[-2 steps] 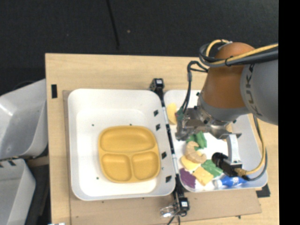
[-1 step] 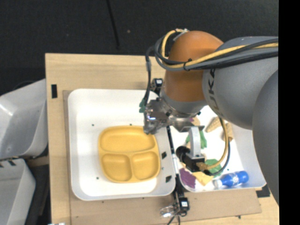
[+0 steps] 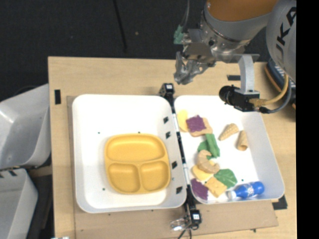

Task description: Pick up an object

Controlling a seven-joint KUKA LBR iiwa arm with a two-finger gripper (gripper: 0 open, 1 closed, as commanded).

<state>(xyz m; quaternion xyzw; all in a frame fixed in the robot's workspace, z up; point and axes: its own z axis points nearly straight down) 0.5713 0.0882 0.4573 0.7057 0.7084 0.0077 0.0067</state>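
So from the overhead camera: the claw [image 3: 185,75] is hanging up over the bare tabletop [image 3: 114,73] just behind the seam where the two bins meet, well above everything and not touching anything. It's small and dark against the wood, so I honestly can't tell how far apart it's set. Nothing visible in it, at least.

Right bin [image 3: 264,148] is where all the pickable stuff sits, bunched toward the left wall: a slice of toast with purple jam [image 3: 199,125] near the top, a green pepper-ish piece [image 3: 211,144] under it, two cone things [image 3: 235,135] off to the side, and a blue bottle [image 3: 247,189] lying flat by the front rim. My guess is any of these counts as the object, and the loose cones look easiest since they're apart from the pile.

Left bin [image 3: 84,133] just has a yellow divided tray [image 3: 136,162], sitting flat in the middle.

Hard bits: the pile in the lower middle overlaps a lot, so I can't say what's under what. The arm's upper part is cut off at the top of the frame.
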